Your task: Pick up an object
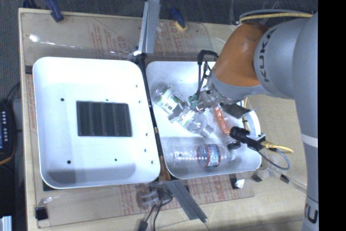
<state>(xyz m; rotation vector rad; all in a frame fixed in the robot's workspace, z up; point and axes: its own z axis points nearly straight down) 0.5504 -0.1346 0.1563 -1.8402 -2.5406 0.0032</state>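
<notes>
The arm [281, 57], grey with its orange band [240, 57], reaches in from the right and bends down over the right bin [178, 70]. The hand [201, 103] sits low inside that bin, near its middle, among a cluster of clear plastic items. Whether the hand is spread or pressed together cannot be told; the wrist and the clutter hide that part.

Right bin contents: a clear plastic bottle [203, 155] with a blue-and-red label lies on its side along the near wall. A small clear container with a green and white label [168, 100] lies up and left of the hand, close to it. Crumpled clear plastic [197, 124] lies just below the hand. A thin orange-pink object [220, 119] lies just right of the hand, partly under the wrist hardware. No item can be seen lifted clear of the bin floor.

A black cable connector [243, 135] juts from the wrist over the bin's right side, with a yellow cable [278, 147] trailing off toward the tabletop [97, 30].

Left bin [54, 78]: holds a dark ribbed rectangular panel [104, 119] at its centre.

Blue clamps [53, 8] grip the far edge of the tabletop. A grey metal bar [148, 24] stands at the far junction of the two bins.
</notes>
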